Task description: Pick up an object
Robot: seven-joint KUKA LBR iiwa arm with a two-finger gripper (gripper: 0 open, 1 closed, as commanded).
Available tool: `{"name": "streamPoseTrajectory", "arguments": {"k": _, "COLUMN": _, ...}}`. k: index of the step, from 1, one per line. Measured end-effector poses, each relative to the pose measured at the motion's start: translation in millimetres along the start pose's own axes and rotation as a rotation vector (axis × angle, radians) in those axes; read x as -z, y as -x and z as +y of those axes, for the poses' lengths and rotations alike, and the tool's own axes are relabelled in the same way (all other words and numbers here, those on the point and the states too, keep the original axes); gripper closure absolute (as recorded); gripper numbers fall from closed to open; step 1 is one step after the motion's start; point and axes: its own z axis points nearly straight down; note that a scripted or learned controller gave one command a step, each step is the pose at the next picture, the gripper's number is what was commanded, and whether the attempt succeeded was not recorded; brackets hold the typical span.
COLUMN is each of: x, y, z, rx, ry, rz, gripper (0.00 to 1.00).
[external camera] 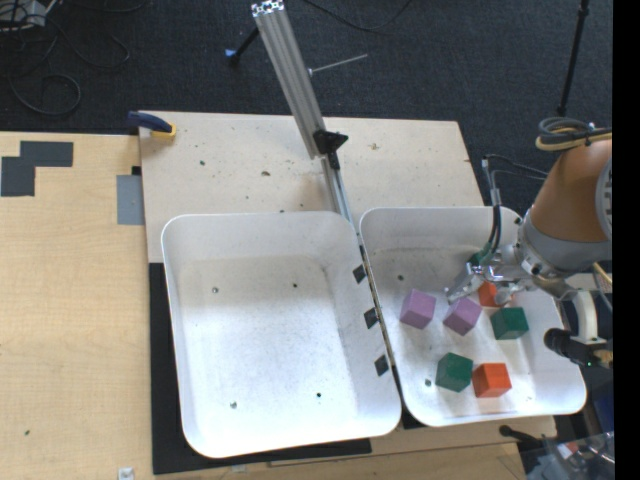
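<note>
Over on the right, the arm (pixel 575 203), its orange band catching the light, leans in above the right bin (pixel 440 233) with the gripper (pixel 487 280) down low among the blocks. From where I stand its metal fingers straddle a small orange block (pixel 489 293), but the wrist hides so much that I cannot tell whether they are pinching it or merely resting around it, so I would not call it held. Touching or just beside that block sits a purple cube (pixel 463 315), and a second purple cube (pixel 418 309) lies a little further toward the divider. A dark green cube (pixel 509 323) rests just to the right of the gripper's block, close under the wrist. Nearer the front rim, another green cube (pixel 454 372) and a bright orange cube (pixel 491 379) sit side by side, nearly touching. All six pieces stay in the right bin, clustered in its middle and front. The left bin (pixel 200 248) shows a white, speckled floor. Between the two bins a slanted aluminium rail (pixel 295 83) runs up and away across the wooden bench (pixel 70 298), and a small blue and yellow clamp (pixel 151 123) lies at the far left corner of the board.
</note>
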Motion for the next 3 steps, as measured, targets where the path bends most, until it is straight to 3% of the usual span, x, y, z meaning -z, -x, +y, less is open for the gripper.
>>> {"name": "streamPoseTrajectory", "arguments": {"k": 1, "x": -46.5, "y": -0.2, "z": 1.2, "rx": -0.002, "ry": 0.008, "rz": -0.002, "gripper": 0.0}}
{"name": "streamPoseTrajectory", "arguments": {"k": 2, "x": -35.7, "y": 0.7, "z": 0.9, "rx": -0.009, "ry": 0.008, "rz": -0.002, "gripper": 1.0}}
{"name": "streamPoseTrajectory", "arguments": {"k": 3, "x": 6.1, "y": 0.8, "z": 0.1, "rx": -0.005, "ry": 0.009, "rz": -0.003, "gripper": 1.0}}
